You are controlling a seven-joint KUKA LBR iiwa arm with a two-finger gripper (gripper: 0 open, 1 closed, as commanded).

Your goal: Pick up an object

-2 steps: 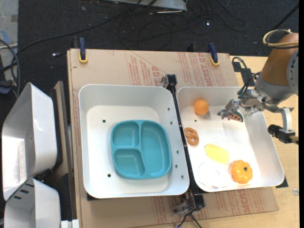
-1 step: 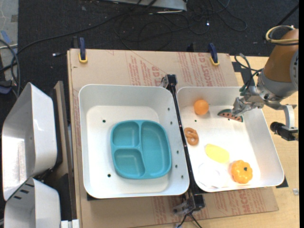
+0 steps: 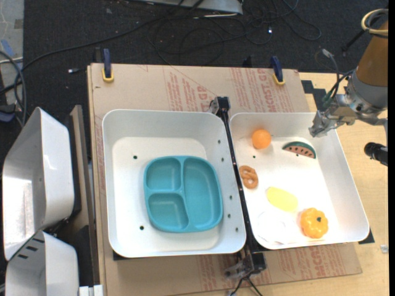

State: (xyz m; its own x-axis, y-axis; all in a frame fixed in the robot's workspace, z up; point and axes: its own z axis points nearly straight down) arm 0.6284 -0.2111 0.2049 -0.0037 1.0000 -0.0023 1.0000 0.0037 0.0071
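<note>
Left bin (image 3: 117, 184): sitting white and shallow, holding a smooth teal three-compartment tray (image 3: 182, 193).
Right bin (image 3: 353, 193): holding a brown pretzel (image 3: 249, 177), round orange ball (image 3: 261, 139), flat yellow oval (image 3: 281, 198), watermelon slice (image 3: 299, 149), lumpy orange pumpkin (image 3: 313, 222), all lying apart.
Gripper (image 3: 322, 126): hovering over the right bin's far right corner, just right of the watermelon slice; nothing is showing between its tips.

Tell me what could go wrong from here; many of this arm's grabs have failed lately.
The claw sits at the right bin's back rim, so a descent might clip the wall. The watermelon slice, nearest, lies flat and may slip. The orange ball could roll if nudged.
</note>
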